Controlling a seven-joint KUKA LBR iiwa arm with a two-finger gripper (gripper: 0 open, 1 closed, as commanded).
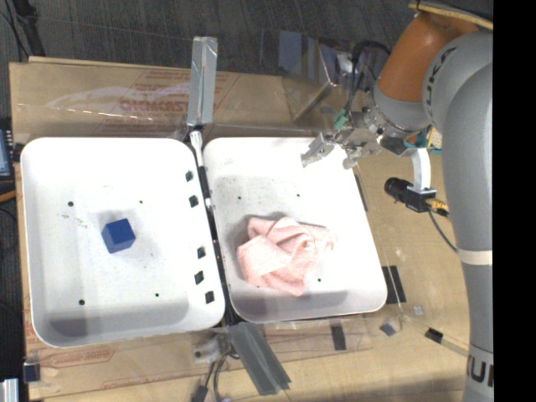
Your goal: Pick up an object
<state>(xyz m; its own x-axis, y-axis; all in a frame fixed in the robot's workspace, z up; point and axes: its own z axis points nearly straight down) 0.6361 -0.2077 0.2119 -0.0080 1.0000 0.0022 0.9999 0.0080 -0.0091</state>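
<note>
- Camera view: gripper [332, 152] over far-right corner of right bin [368, 258], fingers spread wide, nothing betw. them.
- Crumpled pink cloth [283, 253] lies in right bin, well apart from gripper.
- Blue cube [119, 234] sits in left bin [42, 224].

Cut-offs, hidden parts and unreadable detail

Grey arm with the orange band [452, 99]: its lower length runs out past the bottom edge. Small two-finger gripper [333, 150], above the right white bin's far rim [276, 141]: fingers too small and cluttered with cables to read their spacing. Crumpled pink cloth [285, 252]: folds hide its underside and the bin floor beneath. Faded red print on the brown cardboard sheet [109, 99] is blurred, illegible. Dark gear at the left edge [5, 153] is cropped, unidentifiable.
</note>
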